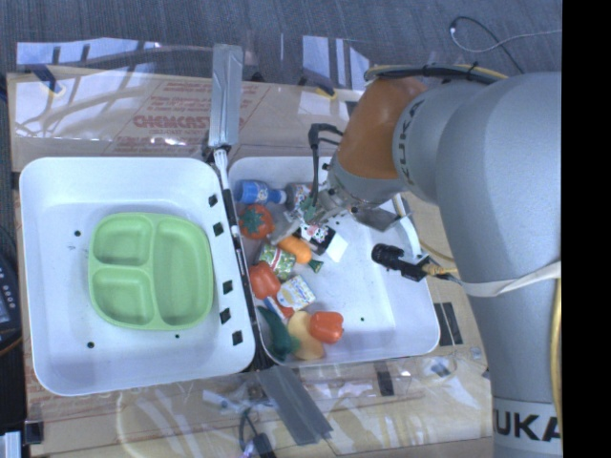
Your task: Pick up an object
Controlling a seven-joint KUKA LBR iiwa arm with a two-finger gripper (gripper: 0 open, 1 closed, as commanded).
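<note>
The right bin (401, 303) holds a heap of small toy foods along its left side. Among them are a blue bottle (258, 194), a red tomato (256, 221), an orange carrot (296, 249), a red pepper (264, 281), a pale packet (298, 294) and an orange pepper (326, 326). My gripper (315, 214) is down in the upper part of this bin, just right of the tomato and above the carrot. A black-and-white piece (330, 243) lies right below it. The orange wrist band (377, 132) and grey arm hide the gripper's upper part.
The left bin (57, 198) holds a green divided plate (153, 270). A metal strip (224, 103) runs above the gap between the bins. A black cable plug (396, 259) sticks out over the right bin's middle. Bare bin floor lies to the right of the heap.
</note>
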